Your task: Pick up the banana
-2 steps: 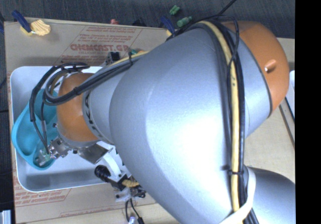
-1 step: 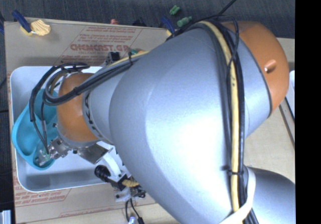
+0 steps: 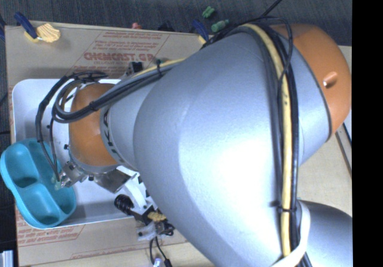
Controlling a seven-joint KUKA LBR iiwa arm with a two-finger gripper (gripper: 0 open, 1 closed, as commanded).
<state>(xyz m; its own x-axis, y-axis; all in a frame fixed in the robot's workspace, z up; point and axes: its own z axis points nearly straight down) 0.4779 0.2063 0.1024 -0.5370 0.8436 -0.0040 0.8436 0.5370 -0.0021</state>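
A: Where's the gripper?

B: Low in the left white bin, under the orange band, right against the blue two-cup dish. Whether it is wide or narrow I cannot tell; the wrist covers it.

A: And the banana?

B: I can't find it; the grey arm hides most of the bench. Best, I'd judge, to confirm the fruit sits between the tips before closing, and stay off that dish.
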